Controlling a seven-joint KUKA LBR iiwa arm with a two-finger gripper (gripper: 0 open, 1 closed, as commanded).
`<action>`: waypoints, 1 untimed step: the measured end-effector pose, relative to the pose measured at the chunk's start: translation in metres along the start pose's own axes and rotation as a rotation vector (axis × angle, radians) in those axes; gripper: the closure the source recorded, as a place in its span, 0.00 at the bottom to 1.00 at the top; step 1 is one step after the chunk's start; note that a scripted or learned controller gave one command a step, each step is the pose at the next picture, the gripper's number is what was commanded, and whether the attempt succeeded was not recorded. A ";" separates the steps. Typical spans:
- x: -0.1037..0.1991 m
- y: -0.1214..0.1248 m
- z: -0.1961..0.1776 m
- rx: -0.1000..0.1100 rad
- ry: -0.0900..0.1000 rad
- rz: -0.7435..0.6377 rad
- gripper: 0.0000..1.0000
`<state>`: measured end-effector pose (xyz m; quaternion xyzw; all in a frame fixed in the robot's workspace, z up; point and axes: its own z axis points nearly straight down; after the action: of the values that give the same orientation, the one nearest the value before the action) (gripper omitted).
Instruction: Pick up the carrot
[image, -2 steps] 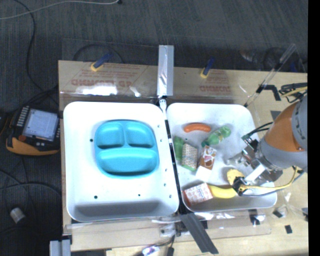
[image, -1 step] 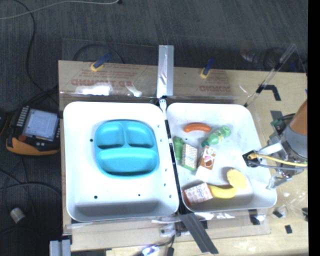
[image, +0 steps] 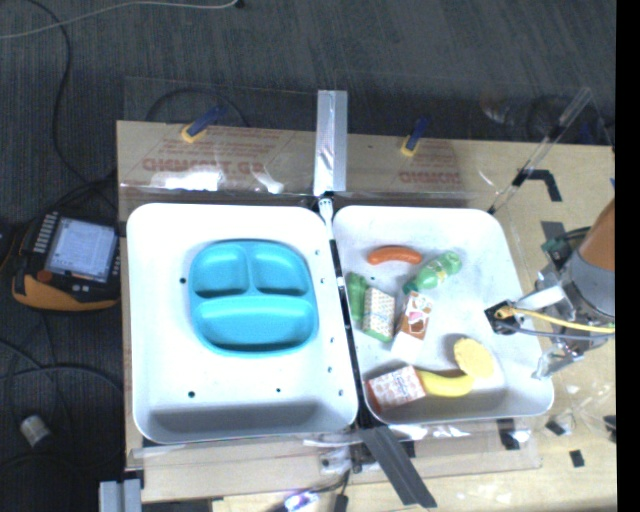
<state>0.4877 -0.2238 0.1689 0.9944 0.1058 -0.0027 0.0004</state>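
Observation:
The carrot (image: 394, 256) is a small orange piece lying crosswise near the back of the right bin (image: 500, 240), just left of a green bottle (image: 438, 270). My gripper (image: 556, 358) hangs over the right bin's right rim, well to the right of the carrot and nearer the front. Nothing shows between the gripper and the carrot but bare bin floor.
The right bin also holds a green and white packet (image: 375, 308), a small red and white carton (image: 417, 316), a banana (image: 445, 383), a yellow piece (image: 476, 357) and a red and white packet (image: 395, 385). A blue divided plate (image: 252, 297) sits in the left bin (image: 160, 390).

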 end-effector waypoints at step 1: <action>0.009 -0.015 0.080 0.031 0.017 -0.365 0.00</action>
<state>0.4932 -0.2072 0.0893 0.9586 0.2842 0.0042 -0.0164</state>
